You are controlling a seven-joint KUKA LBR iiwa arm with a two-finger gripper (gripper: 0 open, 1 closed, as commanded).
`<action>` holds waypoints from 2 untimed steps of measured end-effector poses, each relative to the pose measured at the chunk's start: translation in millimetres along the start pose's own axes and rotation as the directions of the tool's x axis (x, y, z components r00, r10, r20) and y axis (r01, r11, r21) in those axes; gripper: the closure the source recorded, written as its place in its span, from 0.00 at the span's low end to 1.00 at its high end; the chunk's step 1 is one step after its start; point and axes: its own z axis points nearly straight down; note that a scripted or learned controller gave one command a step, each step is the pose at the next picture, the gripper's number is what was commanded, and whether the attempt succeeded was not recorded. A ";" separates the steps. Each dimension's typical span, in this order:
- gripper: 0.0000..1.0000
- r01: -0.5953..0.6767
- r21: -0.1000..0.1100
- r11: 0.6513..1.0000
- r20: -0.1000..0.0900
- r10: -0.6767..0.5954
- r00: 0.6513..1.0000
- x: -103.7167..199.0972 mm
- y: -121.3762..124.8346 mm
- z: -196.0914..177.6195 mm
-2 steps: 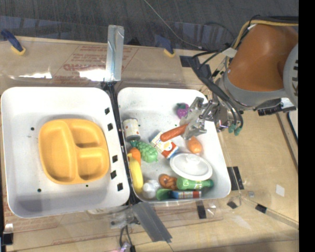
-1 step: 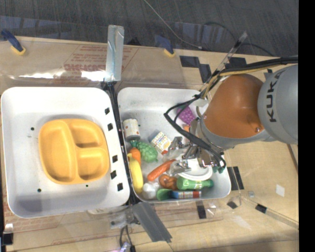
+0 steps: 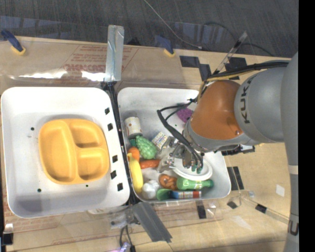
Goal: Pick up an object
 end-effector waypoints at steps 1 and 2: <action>1.00 -0.194 -0.001 0.981 0.004 0.194 0.981 -16.0 43.2 -1.5; 1.00 -0.143 -0.005 0.990 0.015 0.143 0.990 -35.5 95.8 -135.0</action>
